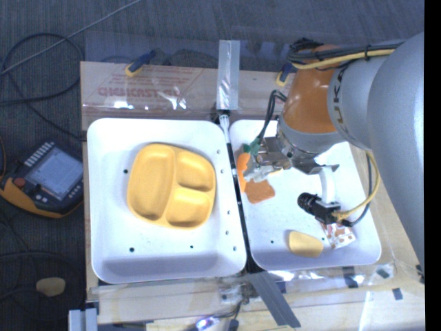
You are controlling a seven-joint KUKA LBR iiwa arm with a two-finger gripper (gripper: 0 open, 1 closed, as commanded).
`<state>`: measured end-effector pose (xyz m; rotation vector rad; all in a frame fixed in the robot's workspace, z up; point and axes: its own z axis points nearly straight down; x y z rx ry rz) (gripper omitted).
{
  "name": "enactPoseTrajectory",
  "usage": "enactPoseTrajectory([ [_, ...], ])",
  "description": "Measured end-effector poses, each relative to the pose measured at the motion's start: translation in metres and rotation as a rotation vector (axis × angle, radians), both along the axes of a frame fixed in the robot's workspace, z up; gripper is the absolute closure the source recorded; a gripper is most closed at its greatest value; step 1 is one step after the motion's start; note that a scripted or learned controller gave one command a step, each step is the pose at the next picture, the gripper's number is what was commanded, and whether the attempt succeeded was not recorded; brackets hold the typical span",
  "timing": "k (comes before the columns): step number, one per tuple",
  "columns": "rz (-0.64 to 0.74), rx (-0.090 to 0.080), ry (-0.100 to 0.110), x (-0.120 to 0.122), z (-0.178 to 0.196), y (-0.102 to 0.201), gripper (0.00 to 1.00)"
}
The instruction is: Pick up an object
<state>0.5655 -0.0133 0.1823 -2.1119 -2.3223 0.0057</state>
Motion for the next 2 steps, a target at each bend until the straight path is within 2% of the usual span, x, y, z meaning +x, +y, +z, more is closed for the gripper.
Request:
enactPoseTrajectory([
  [1, 0.003, -0.002, -0.001, -0.0263, 0.0008, -0.0578, 1.0],
  [2, 0.003, -0.002, -0.001, -0.0262, 0.0008, -0.0577, 0.0],
])
